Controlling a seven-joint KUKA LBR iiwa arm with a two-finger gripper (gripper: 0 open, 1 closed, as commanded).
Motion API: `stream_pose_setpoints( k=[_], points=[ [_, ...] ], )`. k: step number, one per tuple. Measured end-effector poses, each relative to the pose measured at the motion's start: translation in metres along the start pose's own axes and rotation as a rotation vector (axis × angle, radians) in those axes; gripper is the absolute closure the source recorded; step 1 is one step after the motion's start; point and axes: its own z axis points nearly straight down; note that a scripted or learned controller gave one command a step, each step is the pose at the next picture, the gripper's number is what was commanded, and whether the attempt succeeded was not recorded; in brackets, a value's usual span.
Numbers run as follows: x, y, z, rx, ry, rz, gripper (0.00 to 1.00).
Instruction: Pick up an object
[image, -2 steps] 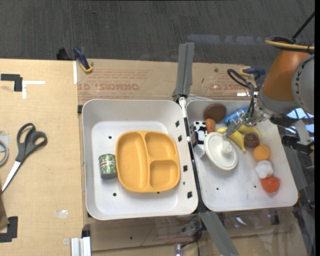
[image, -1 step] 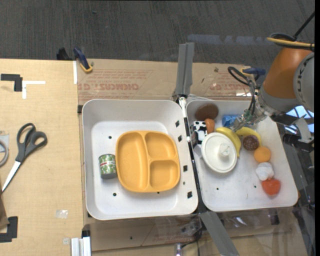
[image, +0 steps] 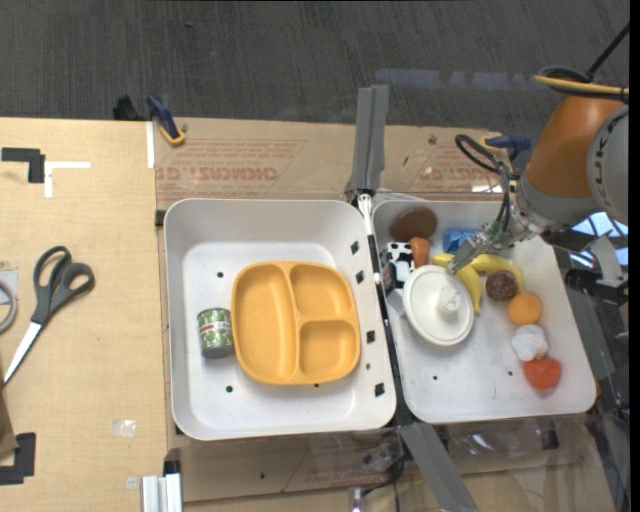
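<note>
Yellow curved banana (image: 478, 270) lies in right white bin (image: 570, 395), between white round upturned bowl (image: 438, 303) and dark brown ball (image: 502, 285). My gripper (image: 487, 240) hovers just above banana's upper end; grip state I cannot tell. Step, I judge: approach. Next: descend squarely, avoid bowl rim.

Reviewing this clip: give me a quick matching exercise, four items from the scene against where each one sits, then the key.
Things:
1. yellow divided plate
2. scissors
3. banana
4. small green can

Places:
A. bench, outside the bins
B. right bin
C. middle of left bin
D. left bin, beside the plate's left edge

Pairs: 1-C, 2-A, 3-B, 4-D
</note>
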Motion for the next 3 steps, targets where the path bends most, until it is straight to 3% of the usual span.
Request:
stream_pose_setpoints(
  k=[1,2,3],
  points=[
    [0.019,-0.019,0.01,-0.01,-0.003,0.107,0.0],
    [0.023,-0.026,0.012,0.014,0.014,0.106,1.0],
    [0.087,0.049,-0.073,0.027,0.017,0.499,1.0]
  ],
)
